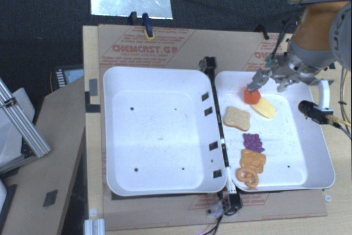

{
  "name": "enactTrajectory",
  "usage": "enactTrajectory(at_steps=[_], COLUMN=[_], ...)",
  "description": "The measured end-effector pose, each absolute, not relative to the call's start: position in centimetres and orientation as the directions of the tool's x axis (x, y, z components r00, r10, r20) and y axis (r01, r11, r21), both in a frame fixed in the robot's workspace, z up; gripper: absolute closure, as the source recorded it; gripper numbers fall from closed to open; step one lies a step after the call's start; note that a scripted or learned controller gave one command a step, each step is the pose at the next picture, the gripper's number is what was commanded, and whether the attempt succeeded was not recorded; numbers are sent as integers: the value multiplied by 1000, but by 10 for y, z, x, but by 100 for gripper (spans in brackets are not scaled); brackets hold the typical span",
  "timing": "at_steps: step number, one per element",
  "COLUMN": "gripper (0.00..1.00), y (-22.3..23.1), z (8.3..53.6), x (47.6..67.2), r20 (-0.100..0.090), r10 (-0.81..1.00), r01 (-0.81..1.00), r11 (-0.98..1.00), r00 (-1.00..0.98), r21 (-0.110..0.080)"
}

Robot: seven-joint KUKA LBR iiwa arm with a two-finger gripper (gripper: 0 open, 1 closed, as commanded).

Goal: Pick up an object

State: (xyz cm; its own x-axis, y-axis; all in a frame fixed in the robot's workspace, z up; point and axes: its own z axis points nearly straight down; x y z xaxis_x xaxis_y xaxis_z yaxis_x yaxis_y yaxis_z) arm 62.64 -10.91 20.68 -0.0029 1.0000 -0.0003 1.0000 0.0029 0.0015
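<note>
Gripper [258, 85]: we cannot tell its state or whether it has hold of anything; it sits just above the red tomato [252, 96], seemingly targeting it. Tomato lies in the right bin [313, 173], touching a yellow cheese wedge [264, 108]. Arm [322, 25] reaches down-left from the right edge, wrist angled toward the bin.

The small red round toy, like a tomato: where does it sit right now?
The small red round toy lies in the right-hand white bin, near its far edge, just left of the yellow wedge and beyond the tan bread slice, directly under the gripper.
</note>
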Motion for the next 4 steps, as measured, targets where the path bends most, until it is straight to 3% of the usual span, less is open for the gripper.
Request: enactTrajectory(at_steps=[1, 2, 3, 4], gripper=[0, 100, 100, 100], y=[-105, -106, -182, -114], z=[79, 96, 218, 330], x=[652, 654, 671, 610], r20=[-1, -1, -8, 0], r10=[1000, 1000, 1000, 1000], r01=[1000, 1000, 1000, 1000], r11=[7, 7, -3, 9], r00=[-7, -6, 3, -9], r21=[2, 6, 17, 13])
